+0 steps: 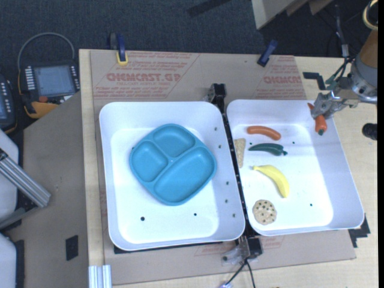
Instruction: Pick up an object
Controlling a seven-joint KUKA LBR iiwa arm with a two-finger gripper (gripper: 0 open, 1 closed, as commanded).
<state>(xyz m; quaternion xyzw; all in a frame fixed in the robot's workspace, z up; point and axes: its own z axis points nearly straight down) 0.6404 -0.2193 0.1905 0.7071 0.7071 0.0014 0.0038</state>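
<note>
Apparently a small orange-red carrot-like piece hangs pinched between the fingers of the gripper, which is closed on it above the far right rim of the right bin. Since the piece dangles below the fingertips, the hold looks thin; a jolt could drop it outside the right bin. Within the right bin, left of the gripper, lie a sausage, green pepper, banana and cookie.
</note>
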